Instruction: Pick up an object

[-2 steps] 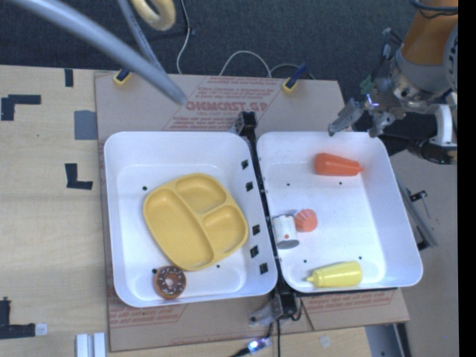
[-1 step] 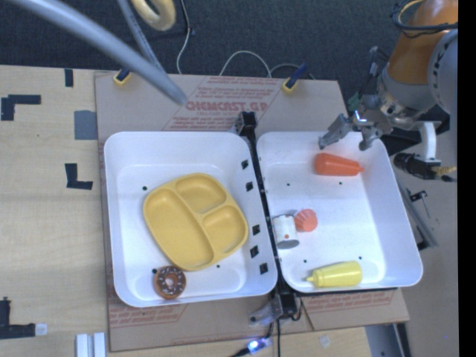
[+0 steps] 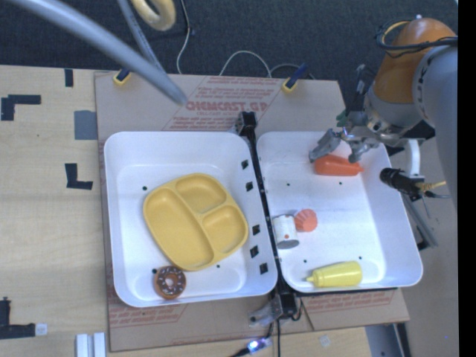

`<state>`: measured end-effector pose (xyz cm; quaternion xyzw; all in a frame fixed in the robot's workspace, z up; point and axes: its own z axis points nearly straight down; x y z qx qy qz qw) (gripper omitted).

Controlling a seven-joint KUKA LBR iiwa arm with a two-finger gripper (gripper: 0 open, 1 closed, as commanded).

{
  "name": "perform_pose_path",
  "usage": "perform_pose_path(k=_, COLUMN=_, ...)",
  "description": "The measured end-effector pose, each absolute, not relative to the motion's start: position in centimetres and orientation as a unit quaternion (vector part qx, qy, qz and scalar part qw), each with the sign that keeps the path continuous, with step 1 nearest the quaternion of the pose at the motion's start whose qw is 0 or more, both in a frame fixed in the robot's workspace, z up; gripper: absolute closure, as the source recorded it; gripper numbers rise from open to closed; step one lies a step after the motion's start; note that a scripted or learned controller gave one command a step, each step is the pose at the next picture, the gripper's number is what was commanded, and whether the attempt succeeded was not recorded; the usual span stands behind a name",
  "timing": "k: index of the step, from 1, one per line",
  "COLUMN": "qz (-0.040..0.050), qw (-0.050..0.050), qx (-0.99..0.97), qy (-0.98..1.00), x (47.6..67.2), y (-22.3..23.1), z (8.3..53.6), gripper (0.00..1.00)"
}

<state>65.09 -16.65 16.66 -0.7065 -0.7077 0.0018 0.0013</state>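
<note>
The gripper point(image 3: 341, 146) hangs over the right bin point(image 3: 387, 229), jaws spread — an orange carrot point(image 3: 338, 166) lies just below them, at the bin's far end. A yellow bottle point(image 3: 336, 275) lies near the front rim.

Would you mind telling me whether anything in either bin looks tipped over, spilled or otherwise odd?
Only the yellow bottle stands out: it lies on its side near the right bin's front edge. Nothing looks spilled or damaged.
</note>
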Motion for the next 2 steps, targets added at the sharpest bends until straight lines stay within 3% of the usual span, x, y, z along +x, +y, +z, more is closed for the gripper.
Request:
perform_pose_path(k=1, qz=0.005, qw=0.005, qx=-0.707, qy=-0.707, x=65.0, y=-16.4, z=10.2, gripper=0.0)
perform_pose_path(k=2, qz=0.0034, qw=0.003, qx=-0.706, qy=-0.708, x=65.1, y=-16.4, z=11.5, gripper=1.0)
